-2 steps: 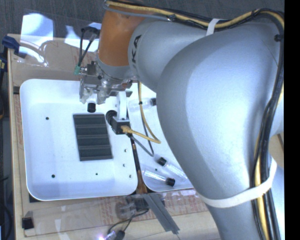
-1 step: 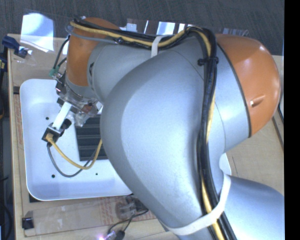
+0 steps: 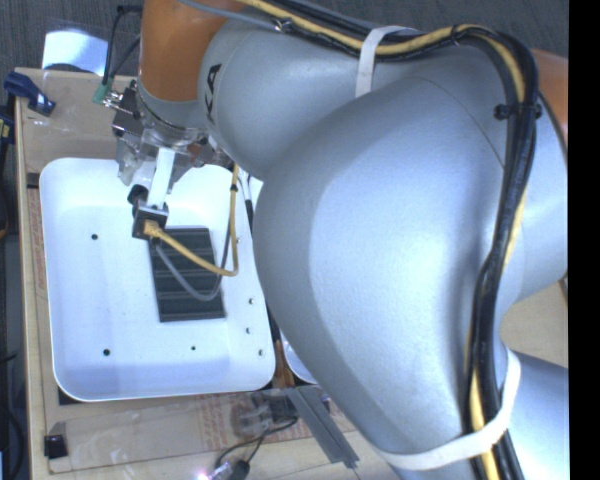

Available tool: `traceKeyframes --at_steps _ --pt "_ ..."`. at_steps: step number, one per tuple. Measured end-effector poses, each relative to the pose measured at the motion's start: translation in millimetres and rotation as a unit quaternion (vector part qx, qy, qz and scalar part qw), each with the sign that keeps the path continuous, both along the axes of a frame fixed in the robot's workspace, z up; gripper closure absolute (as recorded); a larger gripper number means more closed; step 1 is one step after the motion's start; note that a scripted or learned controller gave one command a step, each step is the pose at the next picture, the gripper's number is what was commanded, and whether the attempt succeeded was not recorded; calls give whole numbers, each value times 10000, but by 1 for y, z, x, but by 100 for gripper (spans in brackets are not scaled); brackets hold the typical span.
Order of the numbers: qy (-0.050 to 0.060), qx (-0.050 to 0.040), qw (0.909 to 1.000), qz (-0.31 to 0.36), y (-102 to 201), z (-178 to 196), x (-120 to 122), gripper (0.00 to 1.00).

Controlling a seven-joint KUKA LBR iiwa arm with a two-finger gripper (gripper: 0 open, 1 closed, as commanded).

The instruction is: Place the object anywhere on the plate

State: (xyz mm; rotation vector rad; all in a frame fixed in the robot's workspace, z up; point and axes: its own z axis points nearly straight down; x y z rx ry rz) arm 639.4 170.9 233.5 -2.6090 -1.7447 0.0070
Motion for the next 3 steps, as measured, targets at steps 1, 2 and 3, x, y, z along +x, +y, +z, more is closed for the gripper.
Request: traceKeyframes --at_steps 1,2,3 --pt "-1 -23 9757 -2190 29 -20 16 100" --pt "29 -21 9626 -2710 -52 12 5 100" --pt "30 -6 9997 250 -106 -45 -64 100"
